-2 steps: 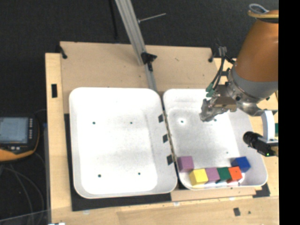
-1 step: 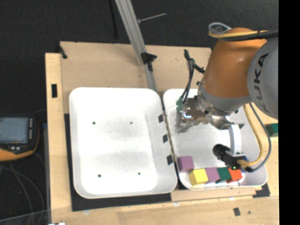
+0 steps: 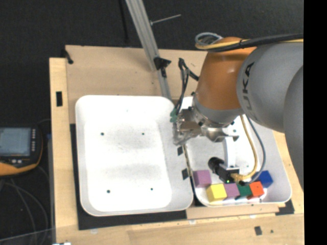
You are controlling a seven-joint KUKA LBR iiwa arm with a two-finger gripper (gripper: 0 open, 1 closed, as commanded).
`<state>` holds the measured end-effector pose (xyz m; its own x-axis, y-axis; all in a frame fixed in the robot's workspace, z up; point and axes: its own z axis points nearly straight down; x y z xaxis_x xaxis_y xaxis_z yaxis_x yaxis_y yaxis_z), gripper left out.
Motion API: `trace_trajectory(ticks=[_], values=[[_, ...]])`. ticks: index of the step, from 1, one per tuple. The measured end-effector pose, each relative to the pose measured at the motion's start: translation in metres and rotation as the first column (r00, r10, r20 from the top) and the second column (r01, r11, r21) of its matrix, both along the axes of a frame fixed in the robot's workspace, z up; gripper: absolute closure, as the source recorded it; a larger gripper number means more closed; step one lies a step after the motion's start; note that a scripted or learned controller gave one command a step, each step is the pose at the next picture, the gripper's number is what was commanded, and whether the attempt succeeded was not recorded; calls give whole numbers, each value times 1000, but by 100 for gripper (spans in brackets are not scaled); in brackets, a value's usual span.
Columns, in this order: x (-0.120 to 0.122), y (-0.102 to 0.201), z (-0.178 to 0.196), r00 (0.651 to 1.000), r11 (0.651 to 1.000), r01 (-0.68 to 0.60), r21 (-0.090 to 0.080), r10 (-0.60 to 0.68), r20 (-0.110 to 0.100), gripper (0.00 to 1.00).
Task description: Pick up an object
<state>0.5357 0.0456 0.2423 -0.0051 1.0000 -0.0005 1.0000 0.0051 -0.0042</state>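
Several small blocks lie along the near edge of the right bin (image 3: 280,160): a purple block (image 3: 202,177), a yellow one (image 3: 216,192), a mauve one (image 3: 231,190), a green one (image 3: 244,191), an orange one (image 3: 256,189) and a blue one (image 3: 265,178). The gripper (image 3: 185,132) hangs over the left side of that bin, close to the wall shared with the left bin, behind and to the left of the blocks. The bulky orange and grey wrist hides most of the bin's far half. Nothing shows in the gripper's grasp.
The left bin (image 3: 125,152) is a shallow white tray with faint grey scuffs. A slanted metal rail (image 3: 148,40) stands behind the bins. A small screen device (image 3: 18,144) sits off the bench at the left.
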Motion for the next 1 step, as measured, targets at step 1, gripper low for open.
trace_trajectory(ticks=[1], values=[[-11,4,-49,1000,1000,6,-1,-6,-1,100]])
